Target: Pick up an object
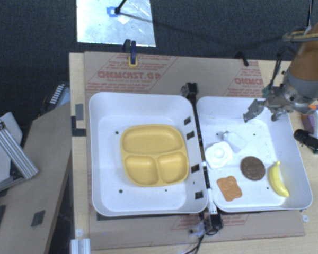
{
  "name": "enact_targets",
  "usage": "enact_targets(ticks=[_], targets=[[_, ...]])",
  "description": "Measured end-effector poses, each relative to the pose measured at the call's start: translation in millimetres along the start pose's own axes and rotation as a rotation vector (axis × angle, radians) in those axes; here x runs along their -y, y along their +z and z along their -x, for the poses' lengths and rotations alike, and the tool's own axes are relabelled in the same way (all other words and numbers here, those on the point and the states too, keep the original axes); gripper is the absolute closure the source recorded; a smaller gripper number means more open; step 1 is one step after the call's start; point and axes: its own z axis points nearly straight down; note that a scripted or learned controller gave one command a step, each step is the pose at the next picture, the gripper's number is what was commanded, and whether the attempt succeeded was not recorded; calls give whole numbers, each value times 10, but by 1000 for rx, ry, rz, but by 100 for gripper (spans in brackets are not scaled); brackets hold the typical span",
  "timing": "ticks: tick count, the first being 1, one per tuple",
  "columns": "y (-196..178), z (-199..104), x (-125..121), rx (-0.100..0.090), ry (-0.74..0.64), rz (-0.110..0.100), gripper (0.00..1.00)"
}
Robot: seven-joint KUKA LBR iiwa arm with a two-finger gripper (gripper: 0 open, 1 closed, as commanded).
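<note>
Gripper (263,111) spread wide, holding nothing, above the right bin's (238,103) far side.

The banana (278,179), cookie (252,168) and toast (229,188) lie near the front — it could grab air or bump the wall.

arm reaches in from the right w/ orange band up top; end effector (264,111) hangs low, fingers spread apart, nothing betw them.

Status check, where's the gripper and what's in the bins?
Gripper open, holding nothing, over right bin's far edge. Banana, brown cookie, toast, white piece untouched. Yellow tray in left bin.
</note>
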Motion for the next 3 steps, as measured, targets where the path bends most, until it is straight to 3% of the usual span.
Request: enact_targets(ticks=[1, 3], targets=[[-74, -3, -30, 2, -2, 12, 0], [919, 39, 4, 3, 0, 13, 0]])
